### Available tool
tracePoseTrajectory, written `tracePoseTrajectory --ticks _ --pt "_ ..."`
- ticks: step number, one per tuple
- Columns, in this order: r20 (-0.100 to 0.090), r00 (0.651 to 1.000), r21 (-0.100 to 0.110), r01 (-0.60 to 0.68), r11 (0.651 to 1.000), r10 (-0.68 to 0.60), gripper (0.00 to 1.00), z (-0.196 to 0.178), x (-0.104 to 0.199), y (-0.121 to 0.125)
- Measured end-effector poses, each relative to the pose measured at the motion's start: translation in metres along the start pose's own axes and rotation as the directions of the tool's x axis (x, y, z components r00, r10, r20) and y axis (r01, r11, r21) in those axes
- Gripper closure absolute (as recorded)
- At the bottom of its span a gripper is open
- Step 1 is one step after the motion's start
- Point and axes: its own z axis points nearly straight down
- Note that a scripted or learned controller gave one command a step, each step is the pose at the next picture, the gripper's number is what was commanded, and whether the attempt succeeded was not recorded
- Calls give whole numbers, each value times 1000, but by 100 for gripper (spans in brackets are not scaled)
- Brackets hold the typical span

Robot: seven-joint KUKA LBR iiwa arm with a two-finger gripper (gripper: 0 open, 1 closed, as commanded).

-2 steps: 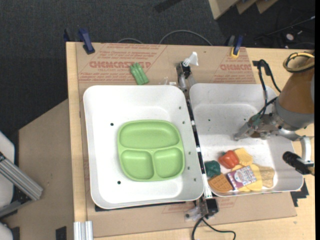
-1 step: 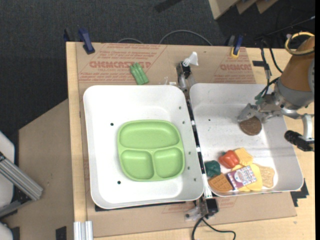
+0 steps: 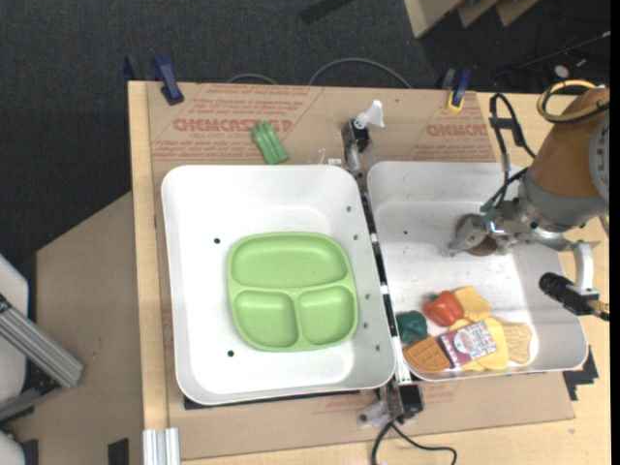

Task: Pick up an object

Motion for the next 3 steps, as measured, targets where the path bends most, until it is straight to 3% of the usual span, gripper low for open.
tracePoseTrajectory --ticks 1,2,3 --pt "-10 1000 3 1 1000 -1 0 -1 -29 71" --pt "-1 1000 2 0 1000 0 0 0 24 9" --pt "4 1000 -10 2 1000 -2 0 -1 29 60"
